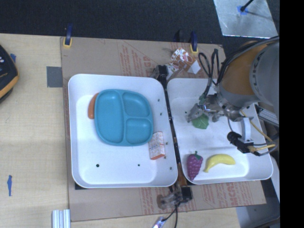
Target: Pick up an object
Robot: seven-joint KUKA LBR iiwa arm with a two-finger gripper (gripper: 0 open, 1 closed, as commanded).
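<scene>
Camera view: the gripper (203,112) hangs over the right bin (180,141), low above a green toy (201,122) that lies just at its 6 o'clock, touching or nearly so. Whether it has hold of the toy I cannot tell. The toy is a squat lump with no clear long axis. A banana (219,162) at the bin's 5 o'clock runs 8-to-2.

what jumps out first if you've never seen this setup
The big blue divided plate lying in the left bin catches the eye first, with an orange thing tucked at its left edge. In the right bin, the hand sits low by a green object, while a yellow banana and purple grapes lie near the front edge.
</scene>
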